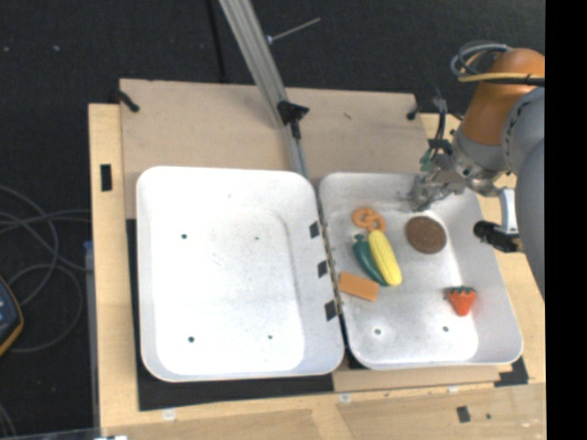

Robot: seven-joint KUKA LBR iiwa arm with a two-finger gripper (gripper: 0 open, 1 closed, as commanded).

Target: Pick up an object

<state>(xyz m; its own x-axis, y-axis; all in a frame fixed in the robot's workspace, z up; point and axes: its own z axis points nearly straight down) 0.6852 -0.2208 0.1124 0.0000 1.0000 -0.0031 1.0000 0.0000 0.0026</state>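
Gripper (424, 193) hangs over the far side of the right bin (495, 337); how far my fingers stand apart I cannot tell, and I see nothing between them. Brown disc (426, 235) lies just below and near me, corn (383, 258) further left, strawberry (461, 300) well below. Risk: the disc looks flat, so my fingers may close above it or skid off its edge; bin wall close behind.

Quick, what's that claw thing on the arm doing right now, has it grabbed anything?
End effector: hanging over the far edge of the right bin, just beyond the brown round disc; nothing seen between its fingers, and open or closed cannot be told.
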